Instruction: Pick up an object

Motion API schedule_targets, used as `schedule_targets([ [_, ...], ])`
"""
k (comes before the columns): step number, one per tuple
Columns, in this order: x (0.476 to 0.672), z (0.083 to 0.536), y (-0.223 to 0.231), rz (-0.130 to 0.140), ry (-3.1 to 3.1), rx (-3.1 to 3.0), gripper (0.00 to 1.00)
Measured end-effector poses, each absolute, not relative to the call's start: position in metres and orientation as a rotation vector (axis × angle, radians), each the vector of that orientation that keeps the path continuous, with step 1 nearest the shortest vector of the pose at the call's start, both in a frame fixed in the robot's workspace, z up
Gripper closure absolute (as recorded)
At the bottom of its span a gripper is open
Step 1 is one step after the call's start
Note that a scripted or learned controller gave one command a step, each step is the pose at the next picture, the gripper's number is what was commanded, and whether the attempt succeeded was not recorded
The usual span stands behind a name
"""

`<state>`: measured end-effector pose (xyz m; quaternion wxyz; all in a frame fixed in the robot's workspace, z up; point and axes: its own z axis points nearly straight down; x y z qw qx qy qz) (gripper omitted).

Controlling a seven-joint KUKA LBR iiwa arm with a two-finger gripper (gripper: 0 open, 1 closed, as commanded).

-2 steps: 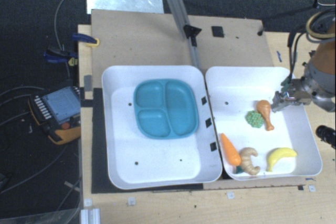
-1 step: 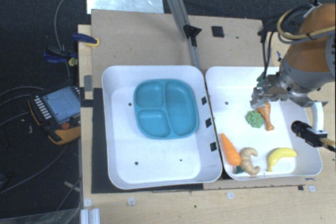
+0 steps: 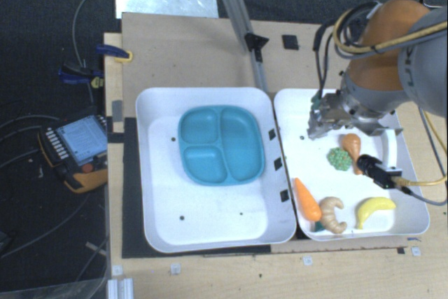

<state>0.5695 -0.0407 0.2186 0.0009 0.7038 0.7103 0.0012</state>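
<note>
From above, I am seeing the arm's jaws [image 3: 323,124] hovering low over the upper left of the right bin [image 3: 294,105]; I cannot tell their state. Toy food is lying there: broccoli [image 3: 339,159] beside a drumstick [image 3: 352,145], then carrot [image 3: 306,198], croissant [image 3: 334,213] and banana [image 3: 374,209] along the near edge. A blue divided plate [image 3: 221,145] is sitting in the left bin [image 3: 210,220].

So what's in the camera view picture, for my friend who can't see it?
A grey robot arm's gripper hangs over the right white bin, above toy food: broccoli, chicken drumstick, carrot, banana. The left bin holds a blue divided plate.
</note>
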Motion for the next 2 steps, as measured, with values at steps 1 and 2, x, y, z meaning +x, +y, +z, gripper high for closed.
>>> schedule_targets([
  [1,0.591,0.211,0.013,0.004,2.231,2.21,1.0],
  [2,0.615,0.21,0.069,0.007,2.233,2.209,1.0],
])
